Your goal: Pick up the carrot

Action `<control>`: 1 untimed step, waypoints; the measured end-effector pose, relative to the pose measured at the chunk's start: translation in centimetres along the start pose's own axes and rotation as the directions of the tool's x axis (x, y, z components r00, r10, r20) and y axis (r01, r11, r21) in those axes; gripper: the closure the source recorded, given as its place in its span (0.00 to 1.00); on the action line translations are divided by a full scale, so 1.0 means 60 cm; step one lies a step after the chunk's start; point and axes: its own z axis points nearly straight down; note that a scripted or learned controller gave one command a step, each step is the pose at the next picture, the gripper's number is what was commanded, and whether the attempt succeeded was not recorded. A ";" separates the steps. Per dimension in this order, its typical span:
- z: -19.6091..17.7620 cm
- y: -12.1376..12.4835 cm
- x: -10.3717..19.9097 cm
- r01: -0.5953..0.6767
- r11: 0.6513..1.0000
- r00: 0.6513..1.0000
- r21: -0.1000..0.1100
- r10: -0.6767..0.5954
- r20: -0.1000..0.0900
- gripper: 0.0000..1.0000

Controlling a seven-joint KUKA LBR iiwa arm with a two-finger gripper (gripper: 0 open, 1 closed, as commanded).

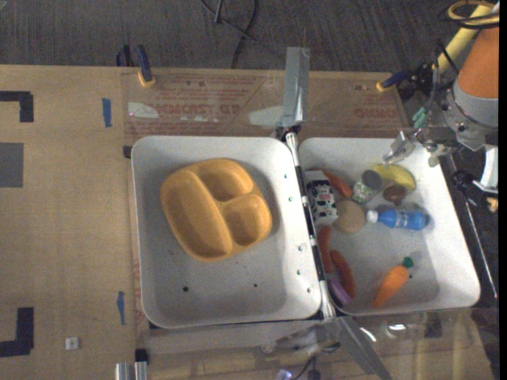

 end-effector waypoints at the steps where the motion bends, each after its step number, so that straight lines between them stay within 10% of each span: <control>1: 0.164 -0.107 -0.063 -0.178 0.984 0.984 -0.005 0.178 -0.008 0.00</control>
